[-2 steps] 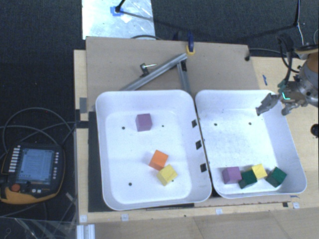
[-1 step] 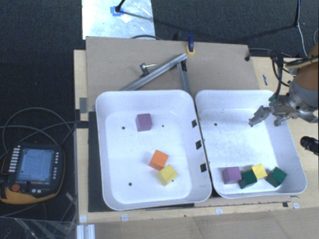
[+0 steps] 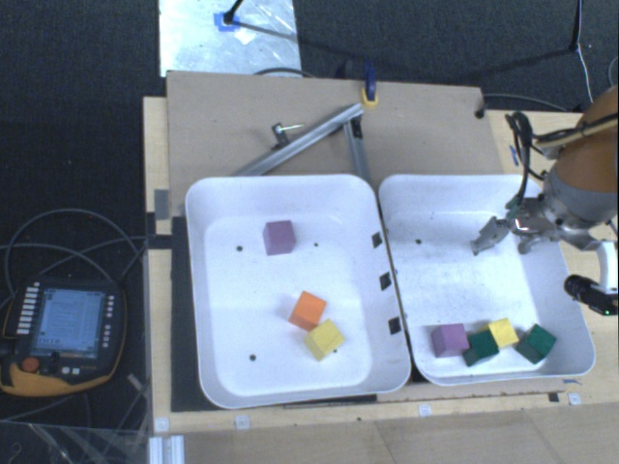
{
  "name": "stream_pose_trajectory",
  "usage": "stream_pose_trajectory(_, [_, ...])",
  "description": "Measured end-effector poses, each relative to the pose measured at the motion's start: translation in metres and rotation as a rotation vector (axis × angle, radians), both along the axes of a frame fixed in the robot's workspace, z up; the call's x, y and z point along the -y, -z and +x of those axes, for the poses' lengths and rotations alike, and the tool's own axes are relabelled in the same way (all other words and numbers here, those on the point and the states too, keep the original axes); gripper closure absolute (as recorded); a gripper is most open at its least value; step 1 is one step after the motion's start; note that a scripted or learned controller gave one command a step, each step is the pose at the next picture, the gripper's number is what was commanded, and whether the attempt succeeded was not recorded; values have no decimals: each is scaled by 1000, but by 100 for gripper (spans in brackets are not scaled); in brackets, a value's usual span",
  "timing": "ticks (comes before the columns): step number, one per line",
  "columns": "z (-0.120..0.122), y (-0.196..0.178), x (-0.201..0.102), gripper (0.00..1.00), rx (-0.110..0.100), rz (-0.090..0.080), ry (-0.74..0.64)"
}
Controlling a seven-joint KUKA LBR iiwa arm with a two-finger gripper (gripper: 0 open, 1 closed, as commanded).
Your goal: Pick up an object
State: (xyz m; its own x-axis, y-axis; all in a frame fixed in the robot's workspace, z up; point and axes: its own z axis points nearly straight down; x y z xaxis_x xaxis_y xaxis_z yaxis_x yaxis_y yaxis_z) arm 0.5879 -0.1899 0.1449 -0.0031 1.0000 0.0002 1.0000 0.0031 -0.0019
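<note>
Over the right bin (image 3: 426, 201), mid-right of frame, gripper (image 3: 505, 238) hangs spread, nothing btwn fingers — approach step; next needs descent toward purple cube (image 3: 449, 338).

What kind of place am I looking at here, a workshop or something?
Most likely a robotics lab test bench. A robot arm reaches over two white bins holding small coloured blocks, and a handheld control pendant lies on the carpet beside the bench.
</note>
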Motion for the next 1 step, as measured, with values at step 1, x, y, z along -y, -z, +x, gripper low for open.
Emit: stream_pose_trajectory(1, [0,52,0,0,-1,0,0])
